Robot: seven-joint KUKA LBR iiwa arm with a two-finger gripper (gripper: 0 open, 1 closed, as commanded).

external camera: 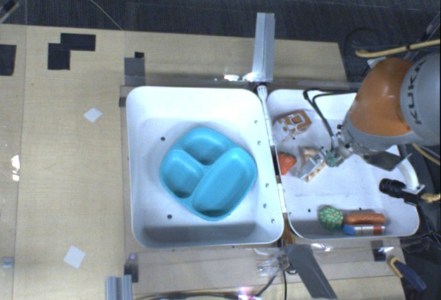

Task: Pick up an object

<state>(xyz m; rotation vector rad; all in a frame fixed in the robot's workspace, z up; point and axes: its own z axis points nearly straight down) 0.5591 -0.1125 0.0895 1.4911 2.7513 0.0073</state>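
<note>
Objects for picking lie in the right bin (406,223), and they number about six, though the small ones are hard to separate. Near its top left sits one brown-and-white pretzel-like piece (293,123). Against the left wall lies one orange-red lump (286,163), and just beside it a pale, tan-and-white cluster (310,162) — whether that is one thing or two cannot be told. Along the front edge rest one green knobbly ball (330,217), one orange stick-shaped item (365,218) and, touching it below, a thinner tube (365,229) in blue, white and red.

Two white bins stand side by side. A single blue divided tray (208,172) with three compartments lies in the left bin (148,223).

One grey arm with an orange band (377,109) reaches in from the right, its body covering part of the right bin's far side. Its gripper (334,156) sits low just beside the pale cluster; the tip is small and blurred — whether the fingers are apart or together cannot be told, nor whether they touch anything.
</note>
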